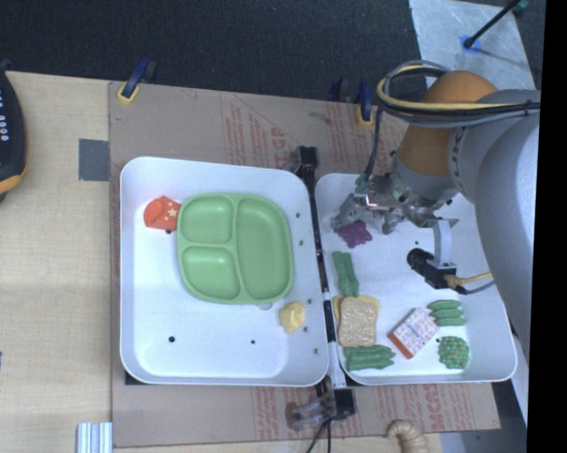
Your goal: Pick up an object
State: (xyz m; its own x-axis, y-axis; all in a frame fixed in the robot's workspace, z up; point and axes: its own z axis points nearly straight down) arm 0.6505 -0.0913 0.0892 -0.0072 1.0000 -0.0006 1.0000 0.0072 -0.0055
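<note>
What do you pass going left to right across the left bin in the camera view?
Red toy → green divided plate → small yellow piece, which sits nearest the bin's right wall.

Divided plate [236, 247] in the left bin [137, 261]; toast [358, 321] and box [414, 332] side by side in the right bin [489, 357].
</note>
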